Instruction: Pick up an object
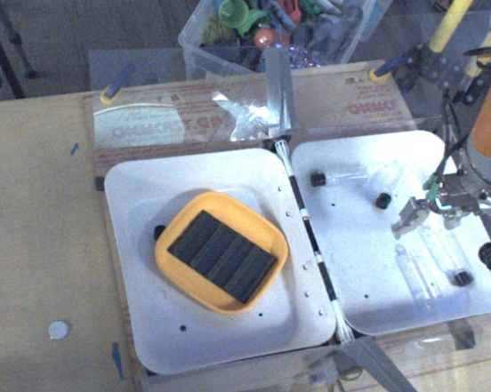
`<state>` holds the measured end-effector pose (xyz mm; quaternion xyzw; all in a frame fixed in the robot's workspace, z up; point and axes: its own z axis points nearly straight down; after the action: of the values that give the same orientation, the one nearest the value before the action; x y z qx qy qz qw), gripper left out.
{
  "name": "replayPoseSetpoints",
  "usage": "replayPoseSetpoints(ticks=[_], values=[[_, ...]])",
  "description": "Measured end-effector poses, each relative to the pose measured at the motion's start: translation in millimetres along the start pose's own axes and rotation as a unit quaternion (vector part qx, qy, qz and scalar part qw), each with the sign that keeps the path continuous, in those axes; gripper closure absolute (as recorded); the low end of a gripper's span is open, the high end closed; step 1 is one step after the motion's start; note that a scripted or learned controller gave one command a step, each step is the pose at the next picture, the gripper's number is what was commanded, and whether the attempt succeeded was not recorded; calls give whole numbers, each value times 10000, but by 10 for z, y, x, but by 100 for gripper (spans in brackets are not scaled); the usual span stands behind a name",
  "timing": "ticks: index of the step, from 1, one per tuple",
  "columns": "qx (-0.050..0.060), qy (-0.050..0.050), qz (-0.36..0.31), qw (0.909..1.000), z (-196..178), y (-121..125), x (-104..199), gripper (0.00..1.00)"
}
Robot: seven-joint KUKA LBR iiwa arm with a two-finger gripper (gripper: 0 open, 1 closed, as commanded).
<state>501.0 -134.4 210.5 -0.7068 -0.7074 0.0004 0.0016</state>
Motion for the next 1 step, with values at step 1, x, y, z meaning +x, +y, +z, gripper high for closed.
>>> replayPoseSetpoints(ticks=[1], values=[[-35,-20,-514,9987,41,288,-180,0]])
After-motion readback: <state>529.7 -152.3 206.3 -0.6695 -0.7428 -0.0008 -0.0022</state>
